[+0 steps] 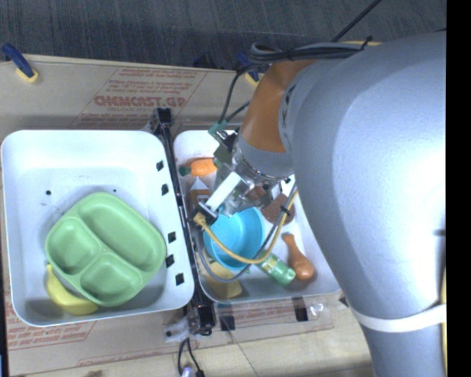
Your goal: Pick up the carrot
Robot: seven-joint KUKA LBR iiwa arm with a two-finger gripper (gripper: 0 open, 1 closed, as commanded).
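Observation:
The carrot (pixel 202 166) is a small orange piece near the far left corner of the right bin (pixel 322 287); only its left end shows past the wrist. My gripper (pixel 247 197) hangs low over the middle of that bin, just right of the carrot and above a blue bowl (pixel 239 238). The grey arm with its orange band covers most of the bin's right side.
A brown-orange wooden piece (pixel 298 261) and a green translucent item (pixel 279 272) lie at the right bin's near side. The left bin (pixel 31 155) holds a green divided plate (pixel 106 246) with a yellow thing (pixel 63 295) under it. A black divider (pixel 173 187) separates the bins.

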